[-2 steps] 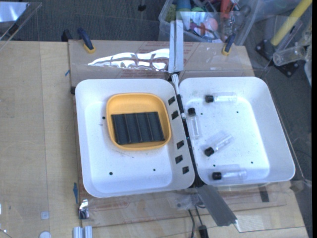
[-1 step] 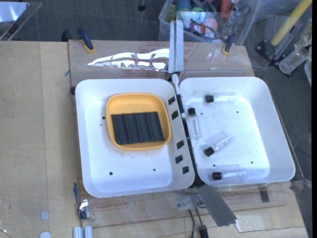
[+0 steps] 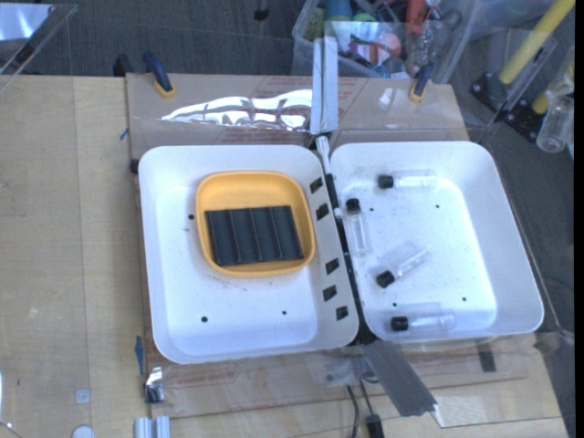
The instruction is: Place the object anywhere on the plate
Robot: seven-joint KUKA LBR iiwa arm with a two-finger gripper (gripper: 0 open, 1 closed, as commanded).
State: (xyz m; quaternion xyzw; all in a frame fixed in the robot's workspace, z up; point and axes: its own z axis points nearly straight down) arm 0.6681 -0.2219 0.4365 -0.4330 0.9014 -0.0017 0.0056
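A dark ribbed block [image 3: 253, 234] is lying flat in the hollow of the yellow plate [image 3: 212, 192]. It is covering most of the plate's floor, with its long edges running parallel to the plate's near rim, so the raised rim is keeping it from sliding off. The plate is sitting in the left bin [image 3: 173, 308], the bin farther from the side the arm reaches in from. It is resting toward the back of that bin, which is leaving bare white floor in front of it. Whether the tool is wide, narrow or holding anything cannot be told from this view. If the block is the object meant, the task is looking finished, since the block is already resting wholly inside the rim. The right bin [image 3: 493, 245], nearer the arm's side, is holding four clear vials with black caps. One [image 3: 408, 182] is lying at the back, one [image 3: 356, 226] is lying just beside the dividing wall, one [image 3: 401, 267] is lying tilted in the middle, and one [image 3: 424, 321] is lying along the front edge. All four are on their sides and well apart, which would be giving the tool room around each one. Both bins are sitting side by side on the wooden counter [image 3: 55, 245], their inner walls touching.
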